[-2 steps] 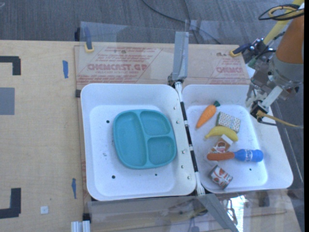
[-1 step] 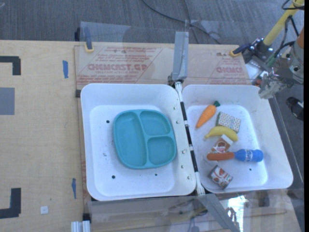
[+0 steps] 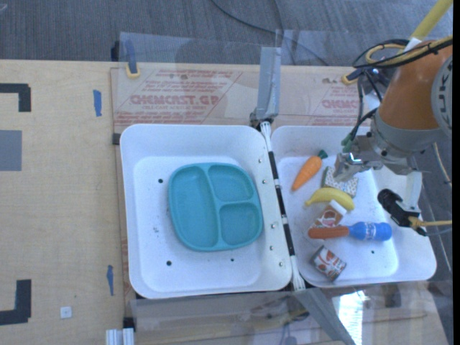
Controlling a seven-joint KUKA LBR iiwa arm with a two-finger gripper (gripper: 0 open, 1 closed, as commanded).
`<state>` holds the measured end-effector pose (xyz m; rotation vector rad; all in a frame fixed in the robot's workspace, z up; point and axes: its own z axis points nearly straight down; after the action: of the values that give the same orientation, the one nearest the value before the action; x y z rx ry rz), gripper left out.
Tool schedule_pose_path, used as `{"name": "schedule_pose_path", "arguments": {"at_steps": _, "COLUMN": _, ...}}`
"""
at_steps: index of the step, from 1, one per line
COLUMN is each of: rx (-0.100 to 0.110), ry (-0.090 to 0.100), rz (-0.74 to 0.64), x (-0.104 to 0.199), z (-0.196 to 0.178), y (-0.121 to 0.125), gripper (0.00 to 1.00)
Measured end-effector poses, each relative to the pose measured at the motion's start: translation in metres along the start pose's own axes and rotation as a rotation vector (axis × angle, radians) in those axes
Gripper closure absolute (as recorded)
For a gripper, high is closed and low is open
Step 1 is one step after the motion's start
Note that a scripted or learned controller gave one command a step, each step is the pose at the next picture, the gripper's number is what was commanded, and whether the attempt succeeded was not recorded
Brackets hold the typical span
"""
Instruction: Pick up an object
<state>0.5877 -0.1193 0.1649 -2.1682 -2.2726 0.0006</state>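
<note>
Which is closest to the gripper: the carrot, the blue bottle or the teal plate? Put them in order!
From the gripper:
1. Carrot, just to its left in the right bin.
2. Blue bottle, lower in the same bin.
3. Teal plate, over in the left bin.

Grey carpet (image 3: 144, 6), wood bench (image 3: 57, 192)

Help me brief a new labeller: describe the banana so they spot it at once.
Start at the right bin, the one under the arm. Among the small things in its middle, the banana lies just below the gripper, with the carrot up to its left. It is the one plain yellow, curved piece; the carrot is orange and straight.
</note>
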Motion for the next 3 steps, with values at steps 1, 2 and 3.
{"name": "schedule_pose_path", "arguments": {"at_steps": 1, "rx": -0.004, "ry": -0.002, "rz": -0.322, "x": -0.002, "z": -0.039, "y": 0.006, "gripper": 0.00}}
{"name": "schedule_pose_path", "arguments": {"at_steps": 2, "rx": -0.011, "ry": -0.004, "rz": -0.318, "x": -0.024, "z": 0.075, "y": -0.028, "gripper": 0.00}}
{"name": "schedule_pose_path", "arguments": {"at_steps": 3, "rx": -0.011, "ry": -0.008, "rz": -0.819, "x": -0.022, "z": 0.075, "y": 0.017, "gripper": 0.00}}
